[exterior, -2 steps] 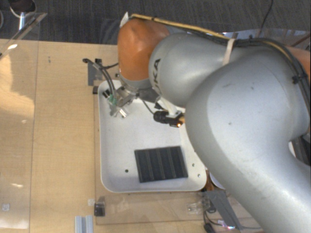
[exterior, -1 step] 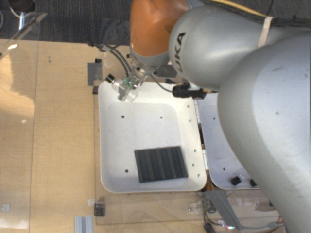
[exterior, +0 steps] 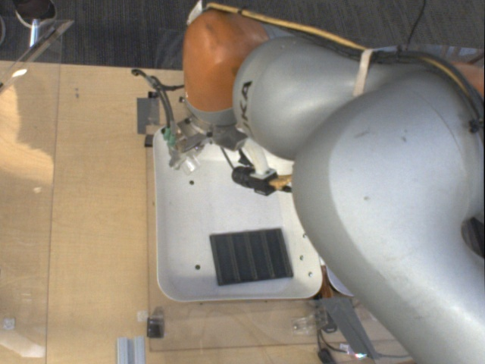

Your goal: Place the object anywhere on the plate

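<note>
A dark ribbed rectangular plate (exterior: 251,256) lies flat near the front edge of the left white bin (exterior: 174,241). My gripper (exterior: 183,156) hangs low over the bin's far left corner, well behind the plate, under the orange wrist band (exterior: 214,59). A small green bit (exterior: 172,136) shows at the gripper's side; I cannot tell if it belongs to the gripper or is a separate thing. A black part (exterior: 253,179) with an orange tip (exterior: 283,182) juts out beside the wrist, over the bin's middle. The arm hides the right bin.
The grey arm body (exterior: 379,188) covers the view's right half and the bin's right rim. A dark bracket (exterior: 147,114) stands on the wooden bench just outside the bin's far left corner. Small fittings (exterior: 154,325) sit in front of the bin.
</note>
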You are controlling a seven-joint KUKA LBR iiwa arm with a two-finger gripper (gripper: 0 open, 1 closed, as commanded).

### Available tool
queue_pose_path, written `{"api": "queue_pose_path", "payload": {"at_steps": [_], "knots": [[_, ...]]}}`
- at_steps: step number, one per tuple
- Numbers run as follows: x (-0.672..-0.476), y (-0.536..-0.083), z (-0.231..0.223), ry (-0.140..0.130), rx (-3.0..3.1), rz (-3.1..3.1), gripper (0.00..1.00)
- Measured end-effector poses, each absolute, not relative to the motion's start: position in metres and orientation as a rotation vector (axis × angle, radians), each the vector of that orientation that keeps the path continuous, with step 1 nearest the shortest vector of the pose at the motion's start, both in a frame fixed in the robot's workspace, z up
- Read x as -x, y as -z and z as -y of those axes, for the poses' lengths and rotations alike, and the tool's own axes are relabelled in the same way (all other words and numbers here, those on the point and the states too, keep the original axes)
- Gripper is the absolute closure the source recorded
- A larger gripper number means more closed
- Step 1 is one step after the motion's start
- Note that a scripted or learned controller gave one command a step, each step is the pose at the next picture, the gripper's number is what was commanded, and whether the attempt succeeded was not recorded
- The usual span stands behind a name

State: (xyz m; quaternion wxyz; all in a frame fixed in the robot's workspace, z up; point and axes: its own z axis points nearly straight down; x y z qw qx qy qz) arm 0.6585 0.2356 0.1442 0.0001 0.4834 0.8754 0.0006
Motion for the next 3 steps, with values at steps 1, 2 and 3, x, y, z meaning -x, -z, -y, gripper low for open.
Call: {"api": "queue_pose_path", "payload": {"at_steps": [1,2,3], "knots": [[-0.669,-0.257,-0.222,-0.007,-0.994,-2.974,1.00],[-0.634,-0.175,-0.226,0.000,-1.639,-2.681,1.00],[-0.662,-0.337,-0.219,-0.008,-1.329,-2.839,1.00]]}}
